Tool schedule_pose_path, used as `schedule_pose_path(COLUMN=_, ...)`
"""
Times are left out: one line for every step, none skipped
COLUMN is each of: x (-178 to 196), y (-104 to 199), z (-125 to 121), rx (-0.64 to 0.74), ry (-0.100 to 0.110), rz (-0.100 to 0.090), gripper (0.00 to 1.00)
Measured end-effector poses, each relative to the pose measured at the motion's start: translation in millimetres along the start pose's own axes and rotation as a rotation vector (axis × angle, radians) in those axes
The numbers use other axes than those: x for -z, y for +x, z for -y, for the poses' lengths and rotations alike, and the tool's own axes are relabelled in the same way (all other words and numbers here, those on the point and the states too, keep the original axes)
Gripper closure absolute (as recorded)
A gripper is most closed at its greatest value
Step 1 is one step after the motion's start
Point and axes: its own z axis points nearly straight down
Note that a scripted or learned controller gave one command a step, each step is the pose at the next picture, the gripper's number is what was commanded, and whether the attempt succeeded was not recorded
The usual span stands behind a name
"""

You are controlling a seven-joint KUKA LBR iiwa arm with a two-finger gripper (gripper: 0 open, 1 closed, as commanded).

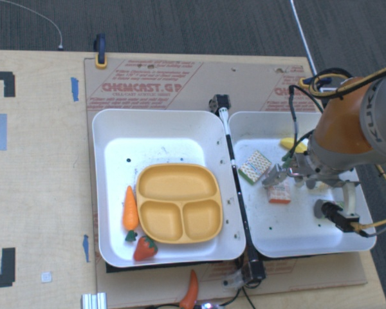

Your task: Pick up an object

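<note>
L bin (109, 134): tray (178, 202), carrot (130, 208), strawberry (145, 249).

Open floor at six o'clock of the right bin (270, 246). Crowded toward twelve: green packet (255, 166), small red-and-white box (280, 195), perhaps a yellow piece (292, 145) under the arm (347, 124). Left bin (109, 192) mostly blocked by yellow tray (179, 202).

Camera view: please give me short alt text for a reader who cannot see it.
A grey and orange robot arm reaches from the right into the right white bin, its gripper low beside a small green packet and a red-and-white item. The left bin holds a yellow divided tray, a toy carrot and a strawberry.
</note>
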Motion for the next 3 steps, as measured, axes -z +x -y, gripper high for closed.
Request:
schedule_pose_path(x=-5.6, y=7.6, z=40.4, rx=0.0, ry=-0.018, rz=0.005, gripper=0.0)
schedule_pose_path(x=5.6, y=3.9, z=39.1, rx=-0.003, ry=-0.024, rz=0.013, gripper=1.0)
schedule_pose_path(x=89.2, y=72.2, z=68.6, rx=0.002, ry=0.001, rz=-0.001, gripper=1.0)
